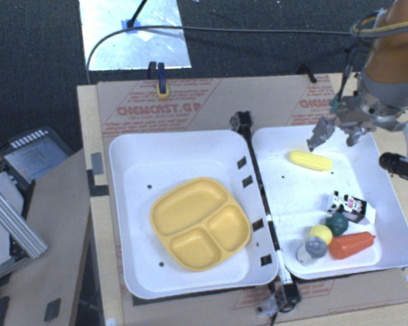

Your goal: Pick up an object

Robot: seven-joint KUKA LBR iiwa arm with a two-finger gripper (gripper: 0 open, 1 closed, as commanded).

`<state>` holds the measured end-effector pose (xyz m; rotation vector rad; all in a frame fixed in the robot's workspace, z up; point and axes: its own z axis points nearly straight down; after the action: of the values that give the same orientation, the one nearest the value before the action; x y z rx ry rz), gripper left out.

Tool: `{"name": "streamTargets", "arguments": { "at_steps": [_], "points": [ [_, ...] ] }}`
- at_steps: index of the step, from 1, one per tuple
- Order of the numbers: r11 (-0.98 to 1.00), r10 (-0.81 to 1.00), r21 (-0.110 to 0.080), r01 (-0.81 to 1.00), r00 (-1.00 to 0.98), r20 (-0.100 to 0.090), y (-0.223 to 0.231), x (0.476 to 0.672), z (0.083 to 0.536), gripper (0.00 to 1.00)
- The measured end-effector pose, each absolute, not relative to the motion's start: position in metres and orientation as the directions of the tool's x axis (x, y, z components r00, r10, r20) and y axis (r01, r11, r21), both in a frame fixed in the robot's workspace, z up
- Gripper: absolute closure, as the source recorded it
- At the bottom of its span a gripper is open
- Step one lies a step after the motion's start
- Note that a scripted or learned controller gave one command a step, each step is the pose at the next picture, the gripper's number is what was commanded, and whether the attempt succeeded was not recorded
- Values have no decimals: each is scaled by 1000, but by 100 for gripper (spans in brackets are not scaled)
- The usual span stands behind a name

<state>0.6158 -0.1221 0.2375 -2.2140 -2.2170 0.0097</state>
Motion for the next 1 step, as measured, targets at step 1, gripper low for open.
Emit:
{"name": "streamTargets", "arguments": {
  "at_steps": [1],
  "points": [
    [3, 1000, 1, 1000, -3, 0, -122, 618, 245, 0]
  ]
}}
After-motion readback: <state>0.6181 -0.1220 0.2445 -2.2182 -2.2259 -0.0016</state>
